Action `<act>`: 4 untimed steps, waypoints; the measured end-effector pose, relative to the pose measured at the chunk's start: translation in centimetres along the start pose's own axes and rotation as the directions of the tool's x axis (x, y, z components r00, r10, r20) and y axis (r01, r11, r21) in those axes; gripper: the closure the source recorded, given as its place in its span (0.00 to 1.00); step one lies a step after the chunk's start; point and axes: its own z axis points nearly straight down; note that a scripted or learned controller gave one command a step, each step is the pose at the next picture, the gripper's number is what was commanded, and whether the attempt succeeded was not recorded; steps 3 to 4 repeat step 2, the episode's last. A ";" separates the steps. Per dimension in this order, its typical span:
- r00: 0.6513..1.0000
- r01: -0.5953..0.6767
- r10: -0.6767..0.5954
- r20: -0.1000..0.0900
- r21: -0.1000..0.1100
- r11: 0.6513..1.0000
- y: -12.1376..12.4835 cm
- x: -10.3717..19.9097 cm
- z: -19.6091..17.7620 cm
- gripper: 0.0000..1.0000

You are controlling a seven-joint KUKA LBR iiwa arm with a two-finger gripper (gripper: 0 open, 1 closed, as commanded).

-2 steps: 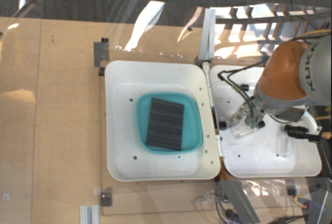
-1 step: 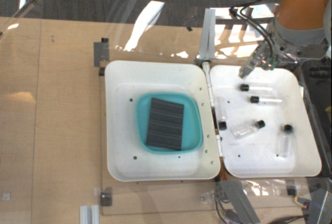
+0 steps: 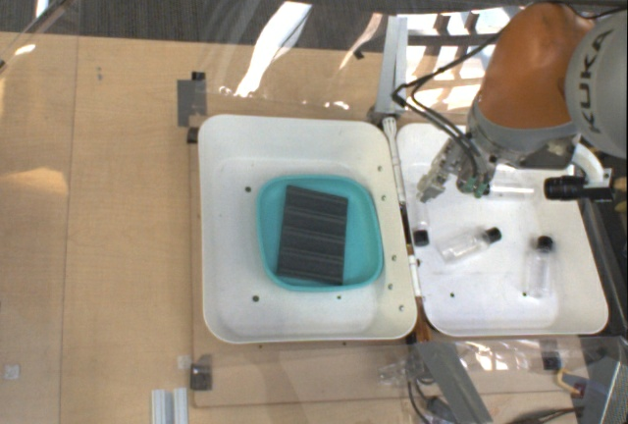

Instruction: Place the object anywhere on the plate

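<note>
The gripper (image 3: 453,179) hangs over the right bin (image 3: 579,314), its fingers half hidden under the arm (image 3: 535,69); open or shut cannot be told. Two clear vials (image 3: 469,243) (image 3: 536,267) with black caps lie in that bin. In the left bin (image 3: 226,314), the teal plate (image 3: 368,245), rounded and square, carries a dark ribbed block (image 3: 313,235).

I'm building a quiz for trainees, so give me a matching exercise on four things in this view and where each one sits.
Things:
1. dark ridged block
2. teal plate
3. clear vial
4. claw

Places:
A. lying in the right bin
B. in the left bin
C. on the plate
D. above the right bin's upper left part

Pairs: 1-C, 2-B, 3-A, 4-D
</note>
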 end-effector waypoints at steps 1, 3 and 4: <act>0.991 0.137 -0.137 0.000 -0.001 0.991 1.8 11.1 0.0 1.00; 0.991 0.136 -0.136 0.000 -0.001 0.991 1.8 11.1 -0.1 0.00; 0.991 0.136 -0.136 0.000 -0.001 0.991 1.8 11.1 -0.1 0.00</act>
